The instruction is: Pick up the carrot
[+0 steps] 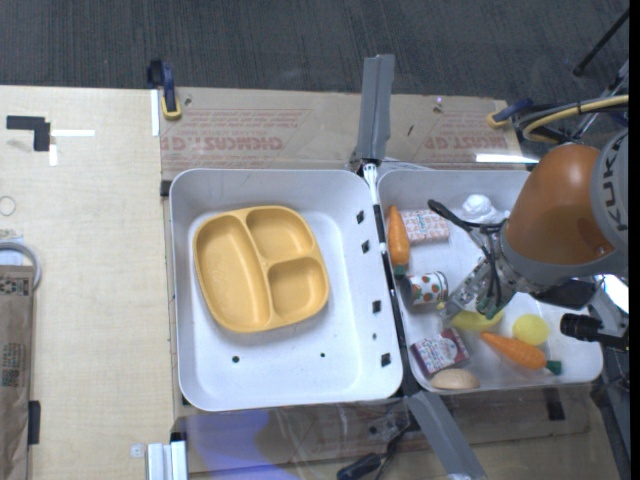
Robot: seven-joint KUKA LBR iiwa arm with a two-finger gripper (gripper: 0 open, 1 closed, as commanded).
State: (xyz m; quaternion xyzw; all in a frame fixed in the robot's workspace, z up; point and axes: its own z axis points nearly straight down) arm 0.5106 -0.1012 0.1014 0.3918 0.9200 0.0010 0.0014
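I am reaching in from the right over the right bin (590, 368), my pincer (478, 290) hanging low among the clutter, and I cannot tell how it is set. The carrot (516, 351) is lying on the bin floor just below and to the right of my pincer, its green end pointing toward the bin's right side. A yellow lemon (531, 329) is sitting just above it. A second orange carrot-like piece (398, 238) is lying against the bin's left wall. The left bin (290, 373) is holding a yellow divided plate (262, 266).
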